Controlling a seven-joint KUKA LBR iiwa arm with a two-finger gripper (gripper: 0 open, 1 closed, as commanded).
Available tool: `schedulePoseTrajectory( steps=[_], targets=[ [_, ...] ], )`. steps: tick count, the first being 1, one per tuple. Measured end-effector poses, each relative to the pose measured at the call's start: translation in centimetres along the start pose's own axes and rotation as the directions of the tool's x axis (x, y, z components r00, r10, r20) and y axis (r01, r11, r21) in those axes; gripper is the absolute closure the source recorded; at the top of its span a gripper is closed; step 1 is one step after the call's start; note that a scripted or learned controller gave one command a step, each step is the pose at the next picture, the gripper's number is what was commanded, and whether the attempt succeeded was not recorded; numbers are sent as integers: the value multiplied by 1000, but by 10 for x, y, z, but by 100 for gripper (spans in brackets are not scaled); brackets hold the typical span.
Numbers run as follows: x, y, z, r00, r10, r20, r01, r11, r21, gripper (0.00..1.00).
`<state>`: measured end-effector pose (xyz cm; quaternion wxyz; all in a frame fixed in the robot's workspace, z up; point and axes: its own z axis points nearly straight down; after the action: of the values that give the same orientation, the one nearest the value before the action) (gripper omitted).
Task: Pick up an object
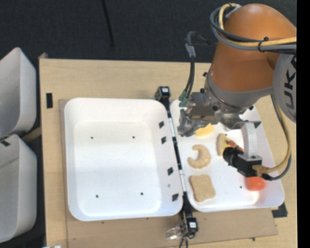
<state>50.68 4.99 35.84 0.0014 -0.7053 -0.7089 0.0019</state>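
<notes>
The jaws (188, 125) are hanging low over the far left part of the right bin (271, 199), close to the divide between the two bins; whether they are wide or narrow cannot be told, since the metal wrist hardware is covering them from above. Nothing is showing between them. Just beside them to the right, a small yellow piece (204, 132) is lying on the bin floor, partly tucked under the wrist. Slightly nearer the camera, a pale croissant-shaped toy (199, 156) is lying curved with its open side facing down-left, apart from the jaws. Nearer still, a tan slice of toy bread (202, 187) is lying flat by the bin's near left corner. To the right of the croissant, a small beige item (221, 143) is sitting next to a black part fixed to the arm (240, 161), and an orange-red object (256, 183) is lying near the right bin's near right side. The arm's large orange band (248, 50) is looming over the far side of the right bin. The left bin (72, 154) is sitting alongside, touching the right one along the clipped middle edge. Both bins are resting on the light wooden table (54, 76).
</notes>
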Motion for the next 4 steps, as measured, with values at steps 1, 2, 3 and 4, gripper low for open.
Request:
schedulePoseTrajectory(
  steps=[1, 2, 3, 4],
  targets=[
    [25, -11, -167, 1000, -1, -5, 1, 1000, -26, 100],
    [104, -18, -195, 1000, -6, -3, 6, 1000, -10, 100],
    [98, -17, -203, 1000, 0, 1, 0, 1000, -7, 100],
    [97, -16, -214, 1000, -4, 2, 4, 1000, -9, 100]
  ],
)
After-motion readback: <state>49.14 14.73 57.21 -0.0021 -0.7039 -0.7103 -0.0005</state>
